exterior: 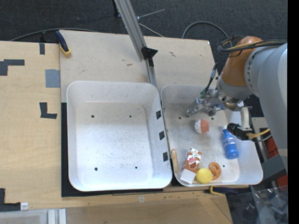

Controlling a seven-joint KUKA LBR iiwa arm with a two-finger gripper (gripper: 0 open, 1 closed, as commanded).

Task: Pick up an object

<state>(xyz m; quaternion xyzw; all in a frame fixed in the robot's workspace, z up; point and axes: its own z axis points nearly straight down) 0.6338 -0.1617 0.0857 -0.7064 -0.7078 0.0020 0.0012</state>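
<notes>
Dark carpet surrounds the plywood bench [28, 125]; left bin [112, 134] bare, right bin [177, 101] carries everything. I see the gripper [202, 107] low near that bin's far edge, nothing visibly between its tips, and I can't tell its opening. Small red-white object [202, 126] sits just nearer than it, probably the target. Blue bottle [229, 144], carton [191, 161], yellow ball [203, 175] and orange ring [215, 170] cluster toward the near edge.

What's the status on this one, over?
Gripper low in right white bin, nothing seen held. Small red-and-white object just below it. Blue plastic bottle and yellow ball nearby.
</notes>
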